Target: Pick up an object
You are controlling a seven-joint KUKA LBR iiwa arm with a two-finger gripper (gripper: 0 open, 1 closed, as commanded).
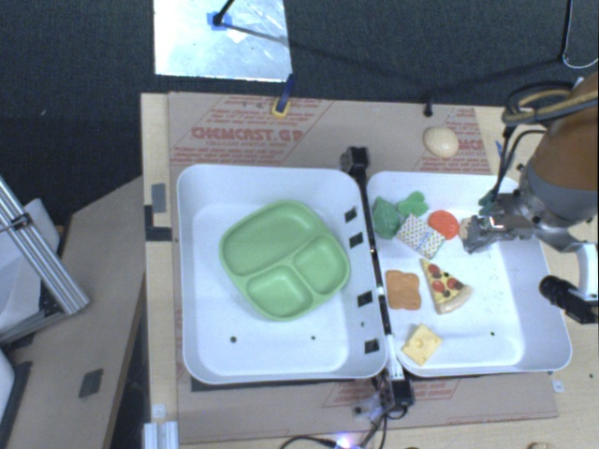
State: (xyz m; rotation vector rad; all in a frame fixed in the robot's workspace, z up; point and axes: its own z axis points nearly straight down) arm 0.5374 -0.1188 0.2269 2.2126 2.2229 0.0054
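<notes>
**Six Toy Foods in the Right Bin: Pick Not Yet Made**

Six toy food pieces lie in the right bin (538, 344): a green leafy piece (387, 215), a patterned white block (419, 236), a red-orange tomato slice (444, 223), a brown toast slice (403, 290), a pizza slice (445, 286) and a yellow cheese cube (421, 344). All rest on the bin floor.

**Progress.** No object has been lifted. The hand (474, 233) sits low in the right bin, just beside the tomato slice. Whether it is wide or narrow cannot be told, and nothing shows as held. Judged from this, the grasp and the lift both remain.

**Surface and surroundings.** The left bin (201, 251) carries a green divided plate (284, 258). Both bins stand on a cardboard sheet (253, 124) on the worktop (108, 279). A beige egg-shaped object (441, 141) lies on the cardboard behind the right bin. Dark carpet (75, 64) surrounds the station.
</notes>
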